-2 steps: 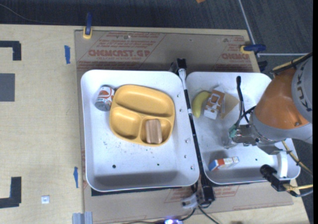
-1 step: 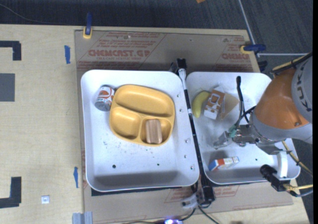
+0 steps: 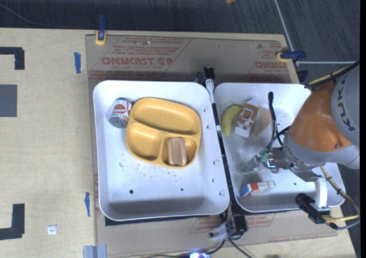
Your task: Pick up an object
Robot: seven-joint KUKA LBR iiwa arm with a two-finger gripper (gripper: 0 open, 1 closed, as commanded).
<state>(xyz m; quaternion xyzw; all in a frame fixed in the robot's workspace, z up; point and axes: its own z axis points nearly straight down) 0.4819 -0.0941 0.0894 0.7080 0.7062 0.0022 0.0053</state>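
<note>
White plastic forms two shallow bins set side by side on a brown board printed "CHEMCAST GP". One yellow divided tray (image 3: 162,131) is seen in the left bin (image 3: 114,194), a tan block (image 3: 176,151) in its lower right compartment and one crushed can (image 3: 119,112) touching its upper left edge. In the right bin (image 3: 286,202), one yellow round object (image 3: 229,119) and one brown-and-white carton (image 3: 247,118) are grouped near the upper left corner; one small red, white and blue box (image 3: 257,187) is placed near the lower edge. The gripper (image 3: 267,159) is lowered just above that box; whether it is parted or closed cannot be told.

Pale bench (image 3: 46,154), brown board (image 3: 183,56), two white bins (image 3: 108,154)
</note>
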